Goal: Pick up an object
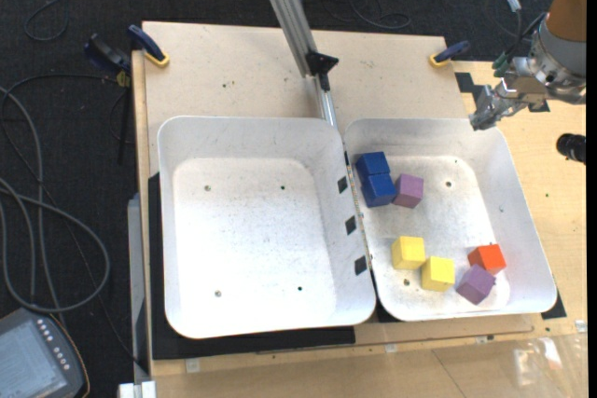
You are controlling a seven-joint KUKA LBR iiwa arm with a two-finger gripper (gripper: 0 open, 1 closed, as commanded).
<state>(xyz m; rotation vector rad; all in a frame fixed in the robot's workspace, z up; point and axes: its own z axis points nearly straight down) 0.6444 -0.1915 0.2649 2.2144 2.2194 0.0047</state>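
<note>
- So, at the left of the frame sits the left bin, a shallow white tray showing only dark specks on its floor.
- Along the seam between the two bins, a slanted metal pole comes down from the top centre of the frame and ends at the bins' shared upper corner.
- Right of centre lies the right bin, which carries all the candidates for the pick.
- In its upper left part, two blue blocks are stacked or pressed together, with a purple cube touching them on their right.
- Lower down, two yellow cubes sit side by side, close together.
- Near the lower right corner of that bin, an orange cube rests just above a second purple cube; the pair look to be touching.
- At the upper right of the frame, the gripper hangs past the right bin's upper right corner, well apart from every block; nothing is seen between its fingers, and how wide they stand cannot be told at this size.
- By my reckoning the step in hand is the approach, with no pick yet made.
- The next move calls for travelling toward lower left over the right bin, choosing one block, and descending squarely; the crowded pairs look harder to straddle cleanly, since each has a neighbour hard against one face.
</note>
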